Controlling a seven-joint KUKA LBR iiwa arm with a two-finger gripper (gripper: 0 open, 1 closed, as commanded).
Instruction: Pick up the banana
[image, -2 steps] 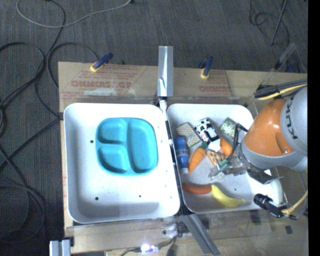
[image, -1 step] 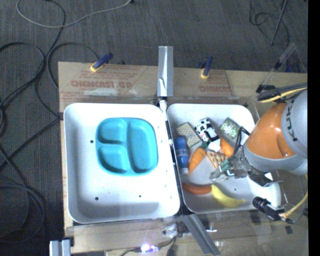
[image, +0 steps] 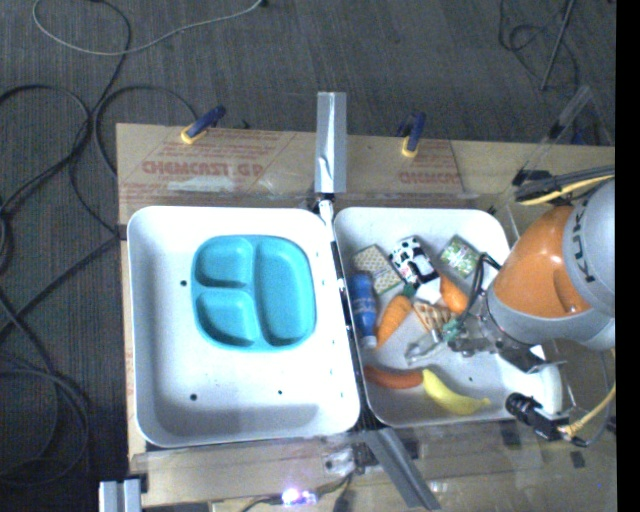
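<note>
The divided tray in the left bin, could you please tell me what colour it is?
The divided tray is turquoise blue, seen best in the camera view.

A blue divided tray sits in the left bin. The right bin, right of frame center, holds a blue bottle, a carrot, a checkered packet and a black-and-white toy. Two clamps grip the worktop's upper edge.

I have one fixed camera high above the bench, looking down at a slant. Both bins fill the frame's middle; the arm enters at right.
</note>
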